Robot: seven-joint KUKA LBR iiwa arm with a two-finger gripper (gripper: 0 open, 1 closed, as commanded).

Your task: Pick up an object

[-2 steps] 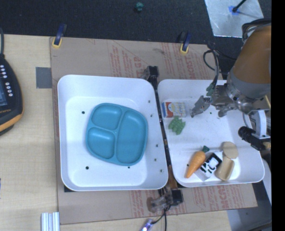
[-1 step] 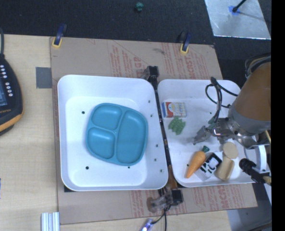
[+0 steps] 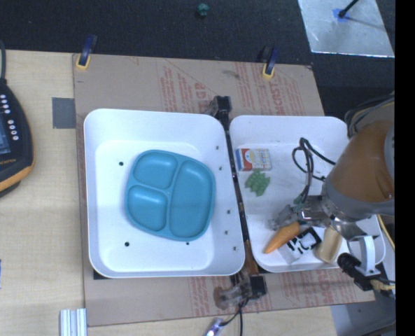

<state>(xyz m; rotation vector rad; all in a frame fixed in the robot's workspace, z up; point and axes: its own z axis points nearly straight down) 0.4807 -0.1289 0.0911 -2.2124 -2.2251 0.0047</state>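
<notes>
Fingers of the gripper (image 3: 290, 217) hang low in the right bin (image 3: 284, 126), lower right of frame, just above the orange carrot (image 3: 280, 239) — whether they are parted, I cannot tell.

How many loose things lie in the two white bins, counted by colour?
Blue: 1, divided plate
Orange: 1, carrot
Green: 1, small leafy piece
Red and white: 1, small box
Total: 4
</notes>
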